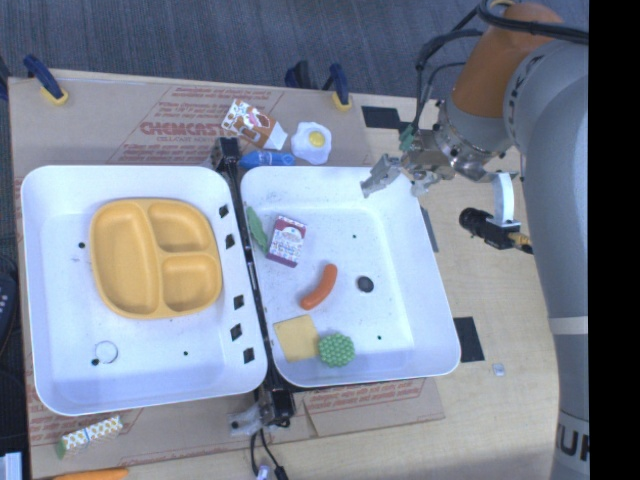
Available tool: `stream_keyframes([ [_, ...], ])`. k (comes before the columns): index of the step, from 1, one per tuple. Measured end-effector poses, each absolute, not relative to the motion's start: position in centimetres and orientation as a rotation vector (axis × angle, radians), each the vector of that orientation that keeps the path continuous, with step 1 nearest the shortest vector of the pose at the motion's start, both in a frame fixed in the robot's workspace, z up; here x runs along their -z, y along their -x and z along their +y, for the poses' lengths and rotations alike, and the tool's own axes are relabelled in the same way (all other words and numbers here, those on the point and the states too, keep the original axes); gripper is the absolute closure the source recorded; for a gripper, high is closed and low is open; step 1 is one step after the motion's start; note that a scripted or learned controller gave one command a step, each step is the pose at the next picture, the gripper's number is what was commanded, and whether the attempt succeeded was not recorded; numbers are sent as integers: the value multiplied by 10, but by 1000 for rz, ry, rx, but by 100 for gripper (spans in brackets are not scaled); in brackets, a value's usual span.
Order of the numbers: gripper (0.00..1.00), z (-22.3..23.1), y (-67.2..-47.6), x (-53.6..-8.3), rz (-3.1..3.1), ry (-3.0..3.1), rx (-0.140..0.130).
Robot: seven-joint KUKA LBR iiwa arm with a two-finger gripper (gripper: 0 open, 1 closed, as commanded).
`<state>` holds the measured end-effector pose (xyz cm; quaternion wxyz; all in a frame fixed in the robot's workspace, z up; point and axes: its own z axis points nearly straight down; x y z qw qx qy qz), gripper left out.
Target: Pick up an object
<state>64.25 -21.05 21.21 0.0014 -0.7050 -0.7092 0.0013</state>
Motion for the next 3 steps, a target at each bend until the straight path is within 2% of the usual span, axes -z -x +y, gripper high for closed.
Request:
stream_keyframes([
  [1, 0, -163, -588, -116, -2288, 2145, -6],
  [2, 0, -130, -540, -91, -2214, 2222, -5],
  [3, 100, -130, -540, -101, -2220, 2215, -6],
])
